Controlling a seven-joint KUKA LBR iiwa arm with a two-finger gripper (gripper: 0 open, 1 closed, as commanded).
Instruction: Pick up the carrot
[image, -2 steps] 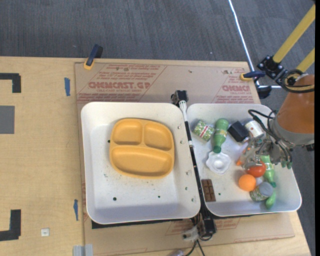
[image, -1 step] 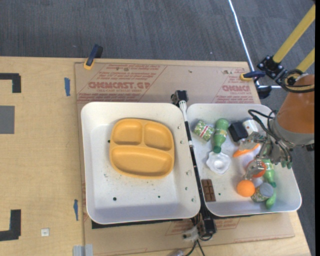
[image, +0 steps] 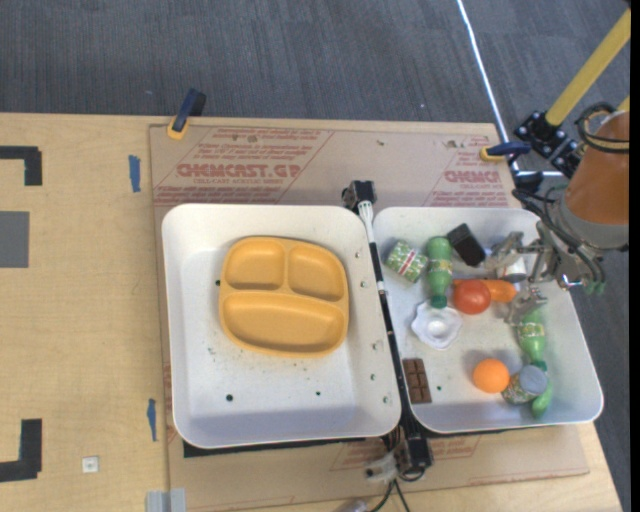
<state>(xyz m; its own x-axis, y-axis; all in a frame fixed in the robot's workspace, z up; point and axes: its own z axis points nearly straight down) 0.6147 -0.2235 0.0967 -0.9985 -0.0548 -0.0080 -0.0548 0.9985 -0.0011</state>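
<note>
Over right bin, gripper hangs low at far-right side, arm reaching in from right. Carrot lies just below it, orange stub beside red tomato, partly hidden by metal fingers. Finger spread: cannot tell, nothing clearly held. Position suggests lining up for grasp. Left bin holds yellow divided tray, well apart.

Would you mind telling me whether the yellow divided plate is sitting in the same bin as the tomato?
No, the yellow divided plate lies in the left bin, while the tomato sits in the right bin.
</note>
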